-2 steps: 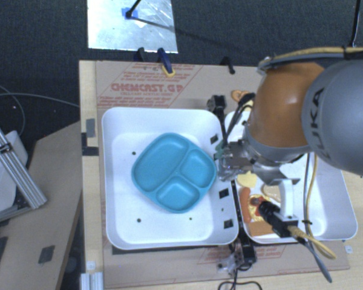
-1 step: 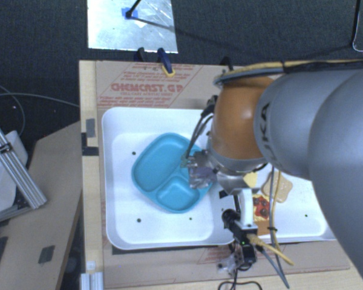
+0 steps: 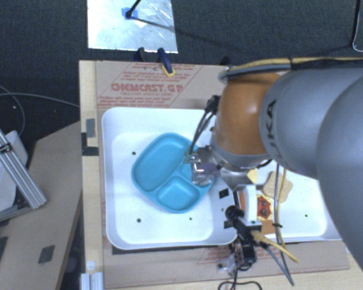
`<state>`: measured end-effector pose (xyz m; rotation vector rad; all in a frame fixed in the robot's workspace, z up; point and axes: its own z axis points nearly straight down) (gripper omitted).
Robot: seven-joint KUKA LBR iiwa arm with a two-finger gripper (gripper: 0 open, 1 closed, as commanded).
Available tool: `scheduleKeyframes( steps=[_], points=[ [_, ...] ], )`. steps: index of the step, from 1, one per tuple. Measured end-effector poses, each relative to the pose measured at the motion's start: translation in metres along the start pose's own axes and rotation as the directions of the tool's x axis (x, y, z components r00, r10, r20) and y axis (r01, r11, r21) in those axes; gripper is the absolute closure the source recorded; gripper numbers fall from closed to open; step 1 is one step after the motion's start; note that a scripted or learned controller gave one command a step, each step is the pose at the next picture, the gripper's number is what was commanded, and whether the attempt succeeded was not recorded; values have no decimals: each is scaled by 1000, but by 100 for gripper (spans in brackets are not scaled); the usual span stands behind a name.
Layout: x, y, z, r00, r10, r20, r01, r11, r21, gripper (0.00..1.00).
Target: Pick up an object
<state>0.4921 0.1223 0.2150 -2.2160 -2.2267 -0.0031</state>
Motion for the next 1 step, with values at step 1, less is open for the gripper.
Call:
scheduleKeyframes(
  steps=[1],
  points=[
    [46, 8, -102, 1000, -4, -5, 4, 1000, -11, 100]
  ],
)
